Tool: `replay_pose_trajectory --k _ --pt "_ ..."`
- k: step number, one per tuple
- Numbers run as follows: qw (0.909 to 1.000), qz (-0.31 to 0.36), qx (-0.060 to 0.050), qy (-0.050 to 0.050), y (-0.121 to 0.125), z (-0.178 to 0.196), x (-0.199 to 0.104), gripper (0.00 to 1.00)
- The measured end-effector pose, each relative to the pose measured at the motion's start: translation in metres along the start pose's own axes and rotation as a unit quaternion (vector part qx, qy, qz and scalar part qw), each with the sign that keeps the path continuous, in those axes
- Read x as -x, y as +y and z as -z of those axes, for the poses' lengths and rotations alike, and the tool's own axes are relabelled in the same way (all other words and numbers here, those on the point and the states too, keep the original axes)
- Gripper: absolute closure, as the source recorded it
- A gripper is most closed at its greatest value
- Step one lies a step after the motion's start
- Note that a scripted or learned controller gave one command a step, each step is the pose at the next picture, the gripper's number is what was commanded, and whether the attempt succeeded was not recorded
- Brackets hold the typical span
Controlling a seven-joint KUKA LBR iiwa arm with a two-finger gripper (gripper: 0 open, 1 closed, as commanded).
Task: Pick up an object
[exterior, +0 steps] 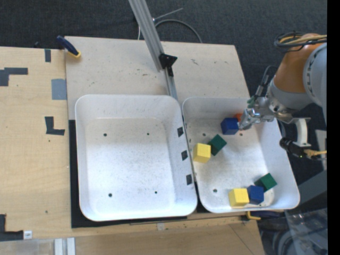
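Observation:
The right bin (276, 147) holds several small blocks. A blue cube (229, 125) lies near the bin's far side, with a bit of an orange-red piece (238, 117) just behind it. My gripper (246, 122) hangs low in the bin, right beside the blue cube on its right, and the grey arm with its orange band (297, 70) reaches in from the right. Toward the middle lie a green cube (217, 143) and a yellow cube (202, 152). At the near right corner sit a yellow cube (239, 196), a blue cube (255, 194) and a green cube (268, 181).
The left bin (85, 142) stands next to the right one, separated by a raised double rim (187, 153). A slanted metal rail (146, 20) crosses the bench behind the bins. Cables loop off the arm at the right edge (300, 145).

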State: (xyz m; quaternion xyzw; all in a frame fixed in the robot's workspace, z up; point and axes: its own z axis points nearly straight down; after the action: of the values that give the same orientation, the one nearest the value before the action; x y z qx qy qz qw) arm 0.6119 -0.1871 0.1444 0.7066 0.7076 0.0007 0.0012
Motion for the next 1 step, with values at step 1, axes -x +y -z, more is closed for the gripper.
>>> replay_pose_trajectory --k 1 --pt "1.0000 0.000 0.001 0.000 -0.0062 0.0565 -0.0062 1.00"
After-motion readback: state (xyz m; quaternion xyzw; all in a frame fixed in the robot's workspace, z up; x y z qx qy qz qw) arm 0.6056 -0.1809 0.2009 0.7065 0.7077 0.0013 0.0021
